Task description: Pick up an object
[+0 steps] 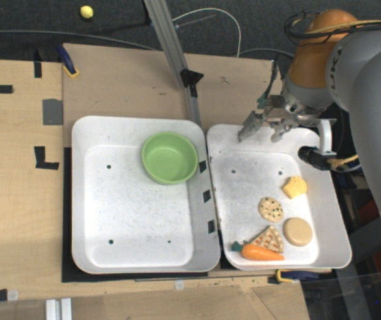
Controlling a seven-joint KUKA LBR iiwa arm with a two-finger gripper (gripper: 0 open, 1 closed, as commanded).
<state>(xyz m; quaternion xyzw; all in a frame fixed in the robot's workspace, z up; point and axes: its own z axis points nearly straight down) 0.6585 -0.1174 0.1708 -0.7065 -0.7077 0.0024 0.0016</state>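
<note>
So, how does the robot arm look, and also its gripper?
The arm is thick, rounded and grey, with an orange band above the wrist. Thin cables loop around that band. The gripper is small, metallic grey, with two slim fingers. A white bracket with a black part sits beside it.

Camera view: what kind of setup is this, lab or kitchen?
Likely a robot grasping test bench, not a kitchen. Two white bins, the left bin and right bin, sit on a plywood bench, toy food like a carrot lies inside, and the gripper hangs above.

Matt green plastic bowl (170, 157); speckled white bins (90, 179); wooden bench (10, 179).
</note>
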